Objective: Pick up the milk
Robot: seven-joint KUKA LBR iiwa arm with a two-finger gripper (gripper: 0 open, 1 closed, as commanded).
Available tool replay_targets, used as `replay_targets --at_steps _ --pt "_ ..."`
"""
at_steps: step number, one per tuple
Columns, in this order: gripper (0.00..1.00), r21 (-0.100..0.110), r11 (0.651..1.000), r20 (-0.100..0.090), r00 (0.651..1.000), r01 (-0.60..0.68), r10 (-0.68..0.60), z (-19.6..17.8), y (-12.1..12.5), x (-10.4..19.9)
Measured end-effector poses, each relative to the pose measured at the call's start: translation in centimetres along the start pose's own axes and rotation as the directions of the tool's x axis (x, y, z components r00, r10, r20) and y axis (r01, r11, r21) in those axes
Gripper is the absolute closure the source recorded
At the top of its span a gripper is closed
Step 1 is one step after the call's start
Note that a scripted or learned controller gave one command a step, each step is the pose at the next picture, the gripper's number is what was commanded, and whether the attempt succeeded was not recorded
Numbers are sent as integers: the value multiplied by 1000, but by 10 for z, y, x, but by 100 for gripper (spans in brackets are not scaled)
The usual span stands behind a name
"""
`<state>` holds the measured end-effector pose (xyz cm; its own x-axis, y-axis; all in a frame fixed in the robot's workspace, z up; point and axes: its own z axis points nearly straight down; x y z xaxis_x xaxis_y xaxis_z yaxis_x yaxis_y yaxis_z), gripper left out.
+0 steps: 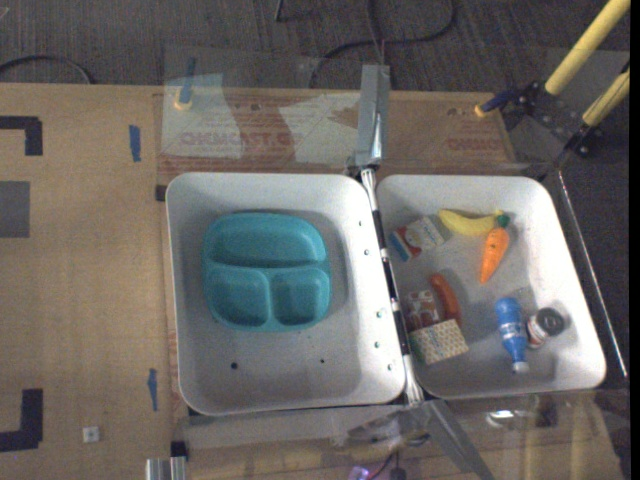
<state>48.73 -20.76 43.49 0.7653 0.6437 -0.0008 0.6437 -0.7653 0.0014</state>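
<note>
Milk [420,236] lies tipped over in the upper left of the right bin [572,268], just beside the banana [468,222], well apart from the blue bottle [511,330].

Teal tray [266,284] in left bin [190,268]; banana [468,223] touching carrot [494,253].

Even, moderately dim light, soft overall focus, faint shadows inside the white bins [190,218], slight bluish cast
</note>
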Motion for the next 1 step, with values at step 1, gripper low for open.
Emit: replay_targets --at_steps 1 --pt "100 5 972 2 972 -234 234 36 3 -12"
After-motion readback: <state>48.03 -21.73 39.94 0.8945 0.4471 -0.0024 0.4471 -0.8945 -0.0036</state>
